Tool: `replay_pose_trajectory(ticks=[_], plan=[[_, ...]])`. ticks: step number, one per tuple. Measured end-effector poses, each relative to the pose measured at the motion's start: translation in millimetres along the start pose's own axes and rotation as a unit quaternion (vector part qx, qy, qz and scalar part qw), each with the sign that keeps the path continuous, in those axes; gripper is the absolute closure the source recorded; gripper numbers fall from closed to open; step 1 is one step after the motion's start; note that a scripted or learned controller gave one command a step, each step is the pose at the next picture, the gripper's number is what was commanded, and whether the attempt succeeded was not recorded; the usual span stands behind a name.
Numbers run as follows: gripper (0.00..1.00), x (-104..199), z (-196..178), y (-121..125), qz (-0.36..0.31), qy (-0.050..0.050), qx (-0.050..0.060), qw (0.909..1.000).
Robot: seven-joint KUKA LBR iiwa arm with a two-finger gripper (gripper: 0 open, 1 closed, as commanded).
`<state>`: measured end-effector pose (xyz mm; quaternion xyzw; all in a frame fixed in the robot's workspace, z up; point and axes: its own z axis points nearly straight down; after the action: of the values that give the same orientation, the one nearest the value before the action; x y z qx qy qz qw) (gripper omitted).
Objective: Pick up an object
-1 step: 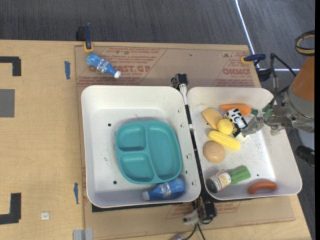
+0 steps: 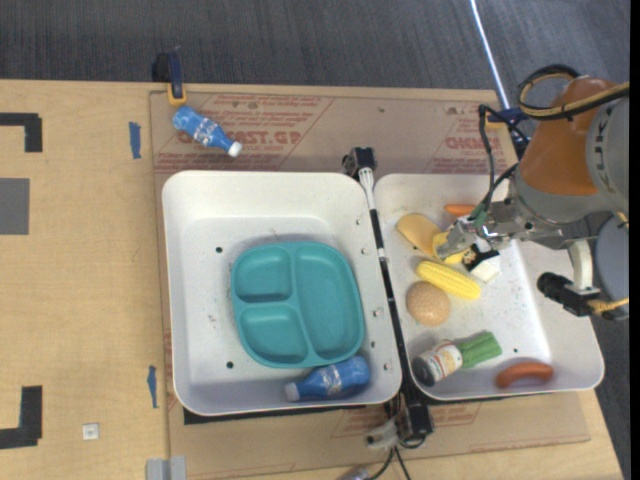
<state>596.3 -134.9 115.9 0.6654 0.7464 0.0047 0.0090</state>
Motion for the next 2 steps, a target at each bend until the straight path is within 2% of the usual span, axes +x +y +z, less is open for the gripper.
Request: replay_pose_trajectory(ticks=[1, 2], plan=[[1.0, -1, -11, 1, 0.0, -0.002, -0.001, 1.0], [1.0, 2, -120, -6, -0.146, 0.004, 0.008, 0.9892]])
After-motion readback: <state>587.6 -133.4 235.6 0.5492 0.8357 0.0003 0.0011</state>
